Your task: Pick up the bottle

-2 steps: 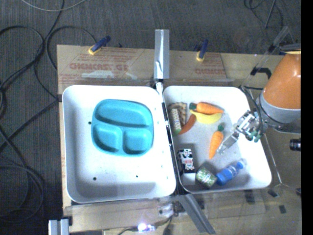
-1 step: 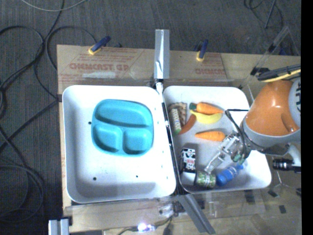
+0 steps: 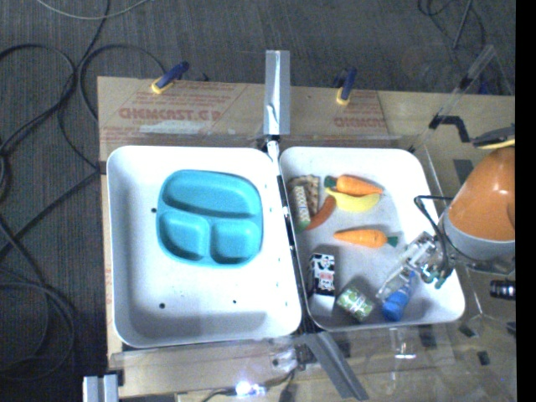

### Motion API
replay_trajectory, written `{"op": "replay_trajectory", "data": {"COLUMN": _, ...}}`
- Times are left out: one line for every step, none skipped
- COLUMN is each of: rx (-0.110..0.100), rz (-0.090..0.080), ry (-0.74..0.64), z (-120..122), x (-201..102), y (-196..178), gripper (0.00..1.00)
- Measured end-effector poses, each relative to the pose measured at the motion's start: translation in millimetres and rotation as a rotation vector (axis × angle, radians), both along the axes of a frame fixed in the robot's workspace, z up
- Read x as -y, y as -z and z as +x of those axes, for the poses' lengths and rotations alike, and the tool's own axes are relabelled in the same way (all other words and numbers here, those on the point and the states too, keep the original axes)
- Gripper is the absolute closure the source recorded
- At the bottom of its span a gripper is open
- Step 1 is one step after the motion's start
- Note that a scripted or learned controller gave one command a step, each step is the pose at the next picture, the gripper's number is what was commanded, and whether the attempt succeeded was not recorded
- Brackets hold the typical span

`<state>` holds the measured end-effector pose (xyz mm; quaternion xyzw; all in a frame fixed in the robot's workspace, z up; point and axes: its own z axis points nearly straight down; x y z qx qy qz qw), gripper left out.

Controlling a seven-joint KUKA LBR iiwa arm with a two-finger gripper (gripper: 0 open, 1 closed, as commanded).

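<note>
Hand [image 3: 416,265] touches the blue-capped bottle [image 3: 399,296]; right bin [image 3: 435,191].

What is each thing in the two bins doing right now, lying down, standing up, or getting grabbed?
Clear plastic bottle with blue cap: lying tilted in the right bin, cap toward the front.
Gripper: low over the bottle's upper end.
Blue plastic compartment tray: lying flat in the left white bin.
Two orange carrots: lying flat.
Yellow banana: lying flat.
Small green can: on its side.
</note>
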<state>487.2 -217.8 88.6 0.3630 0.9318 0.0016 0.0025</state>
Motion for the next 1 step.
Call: {"op": "replay_trajectory", "data": {"rx": 0.007, "rz": 0.0, "ry": 0.0, "z": 2.9, "x": -0.8, "y": -8.6, "gripper": 1.0}}
